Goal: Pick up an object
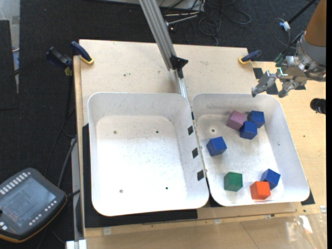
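The right bin point(290, 154) holds several small blocks. A purple block point(236, 120) lies near its back, touching two blue blocks point(256, 118) point(248, 130). Another blue block point(216, 146) sits near the bin's left wall. Toward the front lie a green block point(233, 181), an orange block point(260, 190) and one more blue block point(271, 178). My gripper point(274, 87) hangs above the bin's back right corner, off to the right of the purple block, with nothing between its fingers, which look spread apart.
The left bin point(104, 139) stands beside the right one, sharing a raised middle edge. A slanted metal pole point(158, 25) crosses the back of the bench. Blue-and-yellow clamps point(82, 52) point(249, 57) sit at the bench's back corners. A teach pendant point(28, 204) lies at the lower left.
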Controlling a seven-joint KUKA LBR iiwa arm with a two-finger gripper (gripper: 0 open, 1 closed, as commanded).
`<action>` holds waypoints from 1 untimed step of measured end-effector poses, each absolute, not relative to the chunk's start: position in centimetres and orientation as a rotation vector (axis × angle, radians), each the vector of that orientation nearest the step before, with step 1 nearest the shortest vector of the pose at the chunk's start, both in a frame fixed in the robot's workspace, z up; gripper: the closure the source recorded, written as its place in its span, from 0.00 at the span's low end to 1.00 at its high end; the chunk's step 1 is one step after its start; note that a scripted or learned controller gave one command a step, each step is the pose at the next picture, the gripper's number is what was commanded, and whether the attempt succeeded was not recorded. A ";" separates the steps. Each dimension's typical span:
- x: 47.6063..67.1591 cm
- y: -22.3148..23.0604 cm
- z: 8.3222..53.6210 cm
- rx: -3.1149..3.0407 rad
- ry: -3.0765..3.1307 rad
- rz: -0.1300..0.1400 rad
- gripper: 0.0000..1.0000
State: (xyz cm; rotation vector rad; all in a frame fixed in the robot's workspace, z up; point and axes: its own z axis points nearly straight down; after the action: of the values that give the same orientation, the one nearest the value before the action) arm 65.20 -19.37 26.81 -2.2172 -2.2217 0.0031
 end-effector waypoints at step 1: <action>65.3 -19.3 27.0 -2.218 -2.226 0.002 0.00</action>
State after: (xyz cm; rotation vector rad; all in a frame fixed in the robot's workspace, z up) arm 65.27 -19.35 27.03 -2.2180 -2.2256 0.0016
